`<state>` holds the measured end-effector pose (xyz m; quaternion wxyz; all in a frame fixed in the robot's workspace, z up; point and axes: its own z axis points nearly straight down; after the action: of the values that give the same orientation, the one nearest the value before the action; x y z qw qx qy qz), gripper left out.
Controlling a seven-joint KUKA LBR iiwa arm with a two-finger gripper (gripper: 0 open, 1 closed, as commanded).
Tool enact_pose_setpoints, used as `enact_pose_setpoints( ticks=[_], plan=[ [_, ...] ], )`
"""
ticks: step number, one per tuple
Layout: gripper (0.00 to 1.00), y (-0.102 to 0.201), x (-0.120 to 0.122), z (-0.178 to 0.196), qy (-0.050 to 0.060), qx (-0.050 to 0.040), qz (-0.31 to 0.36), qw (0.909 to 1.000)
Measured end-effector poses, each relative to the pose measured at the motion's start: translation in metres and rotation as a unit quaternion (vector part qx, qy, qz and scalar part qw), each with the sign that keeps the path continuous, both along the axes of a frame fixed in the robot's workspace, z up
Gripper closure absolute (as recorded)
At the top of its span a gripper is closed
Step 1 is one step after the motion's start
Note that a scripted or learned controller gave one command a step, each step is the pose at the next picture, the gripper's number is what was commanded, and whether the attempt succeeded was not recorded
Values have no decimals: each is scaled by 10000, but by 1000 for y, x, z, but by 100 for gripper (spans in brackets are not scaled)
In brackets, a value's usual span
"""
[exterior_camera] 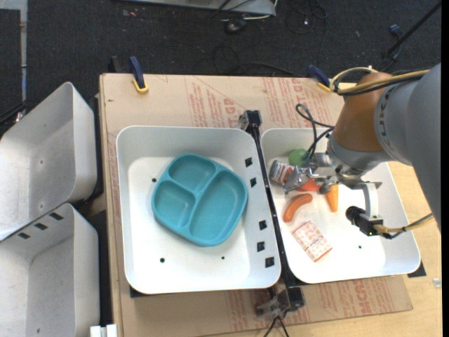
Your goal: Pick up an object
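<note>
The gripper (313,179) hangs low over the right bin (400,258), likely to grasp; its grip state I cannot tell. A can (282,172) lies just left, a hotdog (297,206) just below.

teal divided plate (200,199) in left bin (133,209) | blue-yellow clamps (138,76) on bench edge

A teal divided plate (200,199) lies flat in the left bin; an orange sausage (297,206) lies in the right.

Red print on the cardboard sheet (210,97) covering the worktop, upside down, too faint to read. Small packet (311,239) w/ red-white markings, illegible. No other legible text.
</note>
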<state>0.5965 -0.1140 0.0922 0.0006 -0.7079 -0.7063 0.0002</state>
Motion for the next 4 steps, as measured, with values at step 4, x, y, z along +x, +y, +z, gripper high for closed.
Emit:
enact_pose_setpoints(
  ticks=[4],
  plan=[
    [100,-7,0,132,-25,-9,25,10000]
  ],
)
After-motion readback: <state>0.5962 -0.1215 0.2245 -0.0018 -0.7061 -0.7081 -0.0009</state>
